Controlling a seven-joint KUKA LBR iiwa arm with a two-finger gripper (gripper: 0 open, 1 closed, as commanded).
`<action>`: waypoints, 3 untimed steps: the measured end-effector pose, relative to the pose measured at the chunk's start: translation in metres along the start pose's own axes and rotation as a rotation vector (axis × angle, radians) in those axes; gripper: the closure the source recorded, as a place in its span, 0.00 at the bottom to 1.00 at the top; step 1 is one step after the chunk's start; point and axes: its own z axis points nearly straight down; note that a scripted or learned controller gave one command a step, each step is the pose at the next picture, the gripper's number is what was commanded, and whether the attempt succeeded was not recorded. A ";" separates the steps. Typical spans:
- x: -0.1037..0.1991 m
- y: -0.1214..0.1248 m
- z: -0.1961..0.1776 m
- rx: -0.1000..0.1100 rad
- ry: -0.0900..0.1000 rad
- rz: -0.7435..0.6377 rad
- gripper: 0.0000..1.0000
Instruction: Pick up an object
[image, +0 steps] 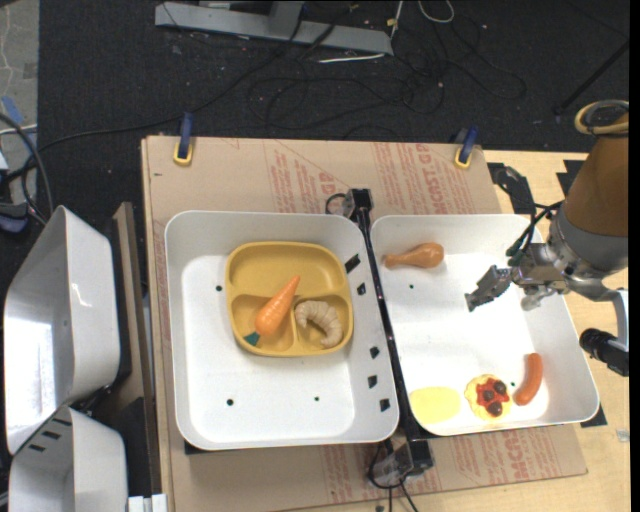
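Hand (489, 288) hovers over right bin (450, 350), near drumstick (414, 258)

A: What carries it all?

B: A bench (300, 165) topped with brown board printed in red lettering, with two clamps on its far edge, one near the left corner (183, 150) and one toward the right (466, 152).

A: And directly on it?

B: Two shallow white bins side by side, touching along the middle. The left bin (200, 340) and the right bin (450, 330) together cover most of the board.

A: Anything else on the board itself?

B: A small black fitting (360, 198) at the far end of the seam between the bins, and another dark piece (400, 460) at the near end.
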 end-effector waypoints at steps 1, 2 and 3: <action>0.000 0.003 -0.007 -0.014 -0.002 -0.003 0.00; 0.007 0.000 0.039 -0.009 -0.001 -0.002 0.00; 0.009 0.010 0.091 -0.011 -0.002 -0.002 0.00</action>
